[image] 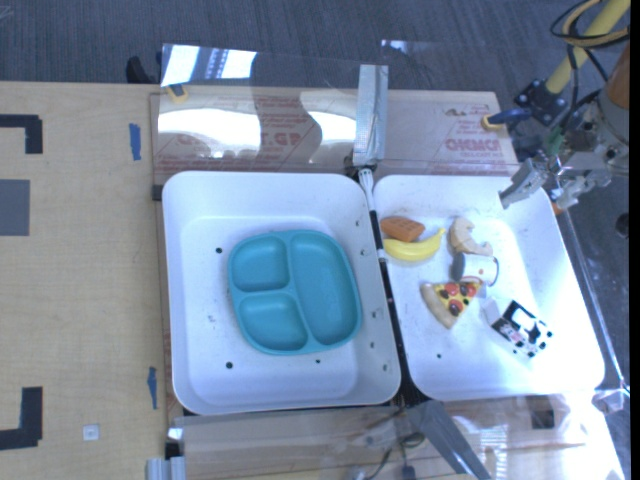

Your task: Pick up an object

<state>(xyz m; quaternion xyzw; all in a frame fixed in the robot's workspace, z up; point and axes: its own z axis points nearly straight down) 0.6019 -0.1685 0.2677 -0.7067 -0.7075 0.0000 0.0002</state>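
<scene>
Two shallow white bins side by side on a pale wooden tabletop [80, 268]. In the left bin [175, 268], a teal divided plate [295, 290] with three compartments, lying flat and near the middle. Right bin [565, 258] touching the left along a dark seam. Behind both, a clear glossy sheet [260, 128] and an upright metal strip [370, 113]. Blue tape [135, 141] and black corner marks [28, 133] on the tabletop's left part. Beyond, dark grey carpet [300, 8].
</scene>
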